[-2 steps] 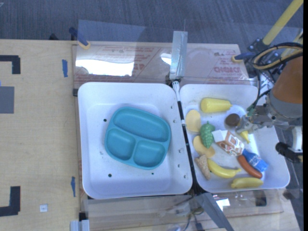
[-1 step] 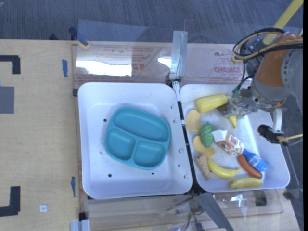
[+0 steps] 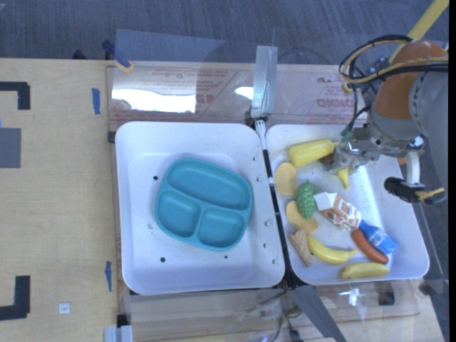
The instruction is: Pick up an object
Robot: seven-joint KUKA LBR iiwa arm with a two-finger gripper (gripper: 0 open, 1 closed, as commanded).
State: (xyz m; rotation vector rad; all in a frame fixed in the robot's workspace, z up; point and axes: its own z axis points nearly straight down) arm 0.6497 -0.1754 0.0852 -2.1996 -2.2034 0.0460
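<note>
- The gripper [image 3: 347, 164] hangs over the far part of the right bin [image 3: 410, 223], just right of a yellow block [image 3: 311, 152]; whether its jaws are open or closed cannot be told.
- A small yellow piece [image 3: 344, 177] lies just beneath it.
- Nearer in that bin lie a green vegetable [image 3: 306, 199], a carton [image 3: 342, 212], a sausage [image 3: 369, 246] and two bananas [image 3: 329, 251].
- The left bin [image 3: 135, 191] holds a blue divided plate [image 3: 204, 203].
</note>
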